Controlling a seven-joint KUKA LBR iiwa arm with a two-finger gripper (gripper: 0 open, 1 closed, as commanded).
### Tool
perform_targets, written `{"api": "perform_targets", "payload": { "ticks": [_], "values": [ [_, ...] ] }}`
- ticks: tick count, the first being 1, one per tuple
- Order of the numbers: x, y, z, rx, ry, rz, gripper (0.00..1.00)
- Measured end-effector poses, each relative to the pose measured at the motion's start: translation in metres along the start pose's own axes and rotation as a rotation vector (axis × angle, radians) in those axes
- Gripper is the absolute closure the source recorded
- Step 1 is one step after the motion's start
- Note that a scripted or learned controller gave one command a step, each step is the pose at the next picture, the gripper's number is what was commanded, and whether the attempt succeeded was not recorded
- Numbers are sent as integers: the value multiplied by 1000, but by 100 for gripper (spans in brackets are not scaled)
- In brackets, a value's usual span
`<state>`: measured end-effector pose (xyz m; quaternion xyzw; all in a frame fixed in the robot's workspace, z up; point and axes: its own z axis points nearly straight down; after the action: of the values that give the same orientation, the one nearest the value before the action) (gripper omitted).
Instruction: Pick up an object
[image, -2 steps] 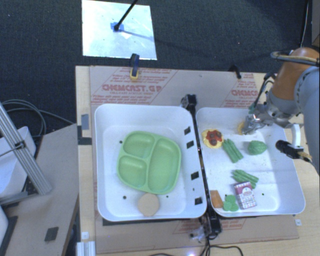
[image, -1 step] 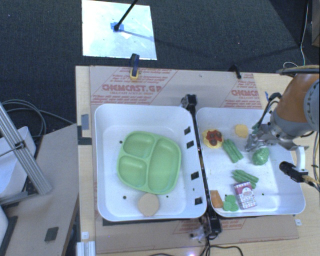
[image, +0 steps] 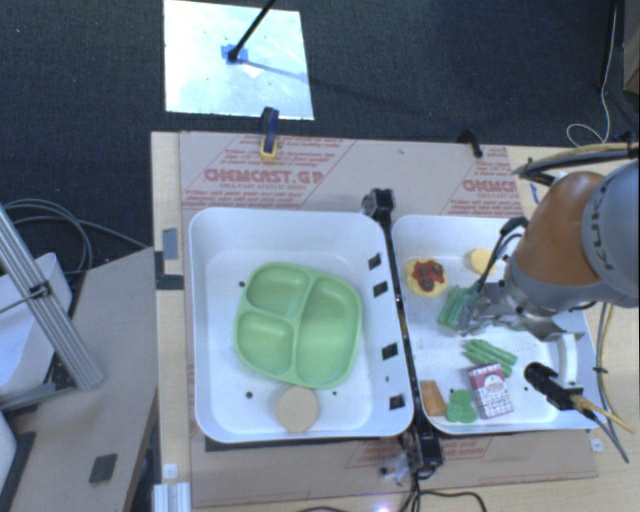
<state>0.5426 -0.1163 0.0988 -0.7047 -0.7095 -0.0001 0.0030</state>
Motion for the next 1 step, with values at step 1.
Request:
{"api": "perform_targets", "payload": {
  "ticks": [1],
  "values": [
    [-26, 87, 13, -13, -7, 1, 0]
  ]
}}
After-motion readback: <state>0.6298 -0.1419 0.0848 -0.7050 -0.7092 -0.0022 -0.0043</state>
